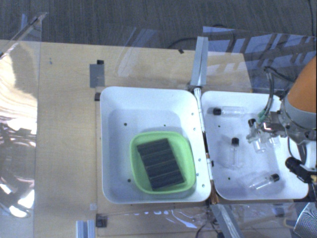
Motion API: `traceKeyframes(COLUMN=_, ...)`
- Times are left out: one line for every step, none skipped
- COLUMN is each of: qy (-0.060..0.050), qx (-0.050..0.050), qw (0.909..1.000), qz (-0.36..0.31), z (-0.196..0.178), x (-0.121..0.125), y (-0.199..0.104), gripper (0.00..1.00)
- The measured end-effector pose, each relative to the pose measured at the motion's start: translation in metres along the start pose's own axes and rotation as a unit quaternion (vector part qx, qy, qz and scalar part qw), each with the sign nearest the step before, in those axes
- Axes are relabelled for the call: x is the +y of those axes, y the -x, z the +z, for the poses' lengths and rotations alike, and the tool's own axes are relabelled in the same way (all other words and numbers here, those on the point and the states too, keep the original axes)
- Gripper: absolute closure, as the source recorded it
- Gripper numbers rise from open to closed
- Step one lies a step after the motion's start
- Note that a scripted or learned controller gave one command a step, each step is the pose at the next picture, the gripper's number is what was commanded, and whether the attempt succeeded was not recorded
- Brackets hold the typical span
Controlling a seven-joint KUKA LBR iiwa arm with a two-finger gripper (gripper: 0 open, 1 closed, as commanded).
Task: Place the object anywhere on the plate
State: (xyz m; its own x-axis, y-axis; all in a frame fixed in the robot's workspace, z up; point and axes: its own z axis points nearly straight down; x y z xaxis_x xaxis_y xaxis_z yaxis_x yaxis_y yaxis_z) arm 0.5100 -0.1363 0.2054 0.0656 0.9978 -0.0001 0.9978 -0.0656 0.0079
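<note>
A green square plate (184, 151) lies in the left bin (114, 133), with a dark ribbed rectangular block (159, 163) resting on it. Several clear vials with black caps lie in the right bin (218, 182): one at the back (229, 111), one in the middle (234, 152), one near the front right (262, 182). My gripper (258, 132) hangs low over the right side of the right bin, beside something clear and blurred (261, 144). I cannot make out whether that is held.
The grey arm with its orange band (303, 90) and cables covers the right bin's far right side. A metal post (200, 63) stands behind the wall between the bins. The wooden bench (59, 133) stretches away to the left.
</note>
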Motion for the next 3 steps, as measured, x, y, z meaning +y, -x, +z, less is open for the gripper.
traceKeyframes(qy=0.0, qx=0.0, qw=0.9997, qz=-0.023, z=-0.032, x=0.017, y=-0.065, gripper=1.0)
traceKeyframes(qy=-0.001, qx=0.001, qw=0.9933, qz=-0.115, z=-0.037, x=0.009, y=-0.135, gripper=1.0)
traceKeyframes(qy=-0.002, qx=0.001, qw=0.9856, qz=-0.169, z=0.015, x=-0.01, y=-0.204, gripper=1.0)
